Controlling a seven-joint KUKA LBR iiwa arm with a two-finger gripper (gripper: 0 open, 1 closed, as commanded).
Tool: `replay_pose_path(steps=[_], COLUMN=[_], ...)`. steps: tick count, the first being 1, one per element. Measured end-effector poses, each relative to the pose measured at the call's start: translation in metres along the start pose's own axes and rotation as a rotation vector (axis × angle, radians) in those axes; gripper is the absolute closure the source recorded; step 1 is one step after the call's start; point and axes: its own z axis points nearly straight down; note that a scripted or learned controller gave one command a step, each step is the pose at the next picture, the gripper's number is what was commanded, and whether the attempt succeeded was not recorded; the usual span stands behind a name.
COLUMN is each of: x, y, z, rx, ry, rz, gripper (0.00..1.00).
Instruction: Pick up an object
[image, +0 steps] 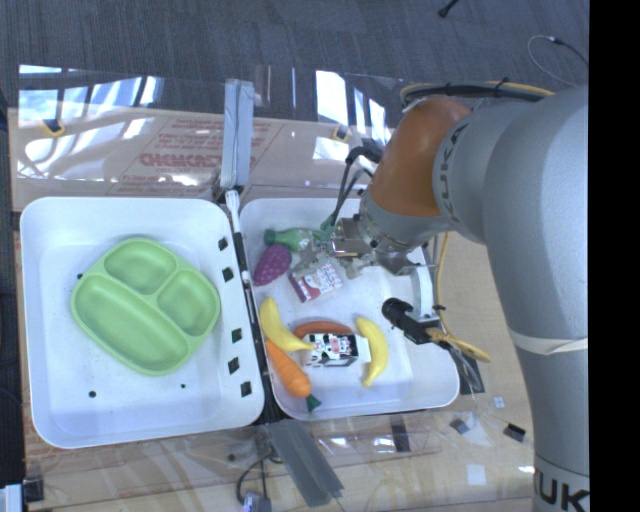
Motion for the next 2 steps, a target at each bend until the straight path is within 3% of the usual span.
replay_pose_path(steps=[1,2], x=[-0.0032,-0.0001], y=[0.0664,0.0663], z=[0.0641,0.0575], rx=[0.006,0.011], ry=[-0.006,-0.002], rz=[0.000,-0.007], gripper=[0.00,1.00])
